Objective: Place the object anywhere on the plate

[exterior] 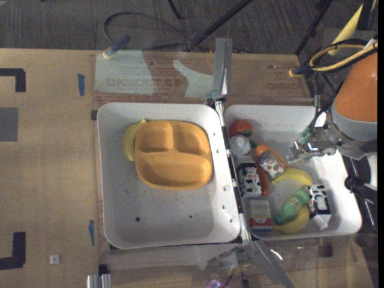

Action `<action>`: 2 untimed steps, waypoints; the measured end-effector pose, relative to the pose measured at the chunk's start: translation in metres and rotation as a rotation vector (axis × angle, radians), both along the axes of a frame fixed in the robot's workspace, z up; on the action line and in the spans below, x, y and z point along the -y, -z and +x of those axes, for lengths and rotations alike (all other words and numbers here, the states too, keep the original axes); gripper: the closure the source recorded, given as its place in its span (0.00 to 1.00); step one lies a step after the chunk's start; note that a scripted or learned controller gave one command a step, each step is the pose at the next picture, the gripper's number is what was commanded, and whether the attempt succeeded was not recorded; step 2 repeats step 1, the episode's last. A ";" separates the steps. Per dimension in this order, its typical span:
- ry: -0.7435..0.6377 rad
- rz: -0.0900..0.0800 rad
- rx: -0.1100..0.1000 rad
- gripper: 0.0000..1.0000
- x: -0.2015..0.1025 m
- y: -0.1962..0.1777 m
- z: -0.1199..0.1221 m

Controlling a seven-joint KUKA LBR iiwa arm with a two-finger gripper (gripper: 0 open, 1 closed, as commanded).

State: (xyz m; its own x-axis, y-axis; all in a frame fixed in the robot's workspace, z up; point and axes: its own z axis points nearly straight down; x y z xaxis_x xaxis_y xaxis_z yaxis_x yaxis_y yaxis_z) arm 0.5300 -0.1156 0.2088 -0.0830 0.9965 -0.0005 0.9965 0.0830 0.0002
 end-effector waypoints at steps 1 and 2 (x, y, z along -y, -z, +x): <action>0.000 0.000 0.000 0.00 0.000 0.000 0.000; 0.000 0.000 0.000 0.00 0.000 0.000 0.000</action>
